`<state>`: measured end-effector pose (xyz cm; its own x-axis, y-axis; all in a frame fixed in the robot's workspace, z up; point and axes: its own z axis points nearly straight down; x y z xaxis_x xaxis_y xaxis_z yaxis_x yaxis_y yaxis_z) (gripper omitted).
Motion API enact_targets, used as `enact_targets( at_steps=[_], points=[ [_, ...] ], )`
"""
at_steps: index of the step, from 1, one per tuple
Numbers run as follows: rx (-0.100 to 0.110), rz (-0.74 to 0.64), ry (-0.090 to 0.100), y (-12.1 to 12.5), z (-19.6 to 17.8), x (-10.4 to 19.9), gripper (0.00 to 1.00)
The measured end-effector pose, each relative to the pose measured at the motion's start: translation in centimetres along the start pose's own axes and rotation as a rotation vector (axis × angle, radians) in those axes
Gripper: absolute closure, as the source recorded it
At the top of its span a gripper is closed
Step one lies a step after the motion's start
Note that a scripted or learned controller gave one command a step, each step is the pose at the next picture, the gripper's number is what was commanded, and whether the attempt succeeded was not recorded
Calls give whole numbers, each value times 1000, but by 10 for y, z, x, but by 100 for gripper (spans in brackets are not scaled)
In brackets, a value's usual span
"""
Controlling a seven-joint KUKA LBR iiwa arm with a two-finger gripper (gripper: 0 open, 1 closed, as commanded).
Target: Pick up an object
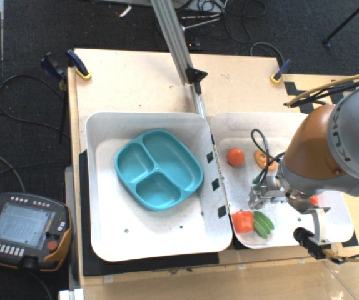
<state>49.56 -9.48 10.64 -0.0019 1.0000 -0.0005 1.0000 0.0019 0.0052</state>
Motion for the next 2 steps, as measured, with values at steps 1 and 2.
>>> enact_targets(
  at_steps=[1, 2],
  points=[
    [-1, 1, 0, 0, -9, 0, 100],
    [-1, 0, 0, 1, -19, 0, 100]
  ],
)
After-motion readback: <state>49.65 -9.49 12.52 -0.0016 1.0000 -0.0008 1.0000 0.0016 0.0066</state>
